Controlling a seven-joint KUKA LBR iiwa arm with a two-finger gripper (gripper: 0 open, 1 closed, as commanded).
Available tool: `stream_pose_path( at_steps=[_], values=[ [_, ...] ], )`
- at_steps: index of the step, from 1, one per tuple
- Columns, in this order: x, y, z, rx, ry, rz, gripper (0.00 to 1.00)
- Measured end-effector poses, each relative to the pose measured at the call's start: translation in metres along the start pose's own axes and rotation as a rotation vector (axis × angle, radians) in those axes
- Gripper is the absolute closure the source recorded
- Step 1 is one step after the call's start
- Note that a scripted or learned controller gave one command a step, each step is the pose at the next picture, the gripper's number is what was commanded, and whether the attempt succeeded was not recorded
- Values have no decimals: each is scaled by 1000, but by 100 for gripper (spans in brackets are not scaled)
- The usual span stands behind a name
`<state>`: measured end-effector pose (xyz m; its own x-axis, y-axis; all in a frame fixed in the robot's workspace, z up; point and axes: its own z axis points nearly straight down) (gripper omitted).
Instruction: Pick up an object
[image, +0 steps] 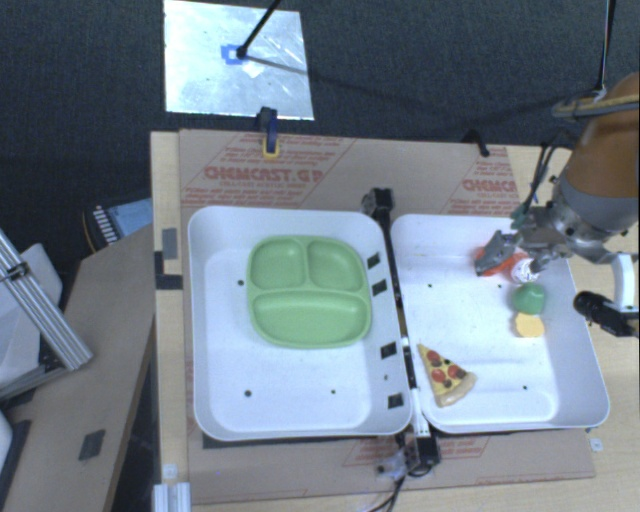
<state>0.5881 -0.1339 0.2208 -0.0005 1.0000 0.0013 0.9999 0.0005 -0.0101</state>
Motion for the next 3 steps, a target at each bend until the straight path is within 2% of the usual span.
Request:
stream_pose_path(
  at_steps=[1, 2, 3],
  values=[
    [0, 2, -6, -11, -2, -2, 0],
    [2, 11, 53, -7, -1, -2, 0],
    [6, 4, 98, -8, -1, -1, 0]
  ],
)
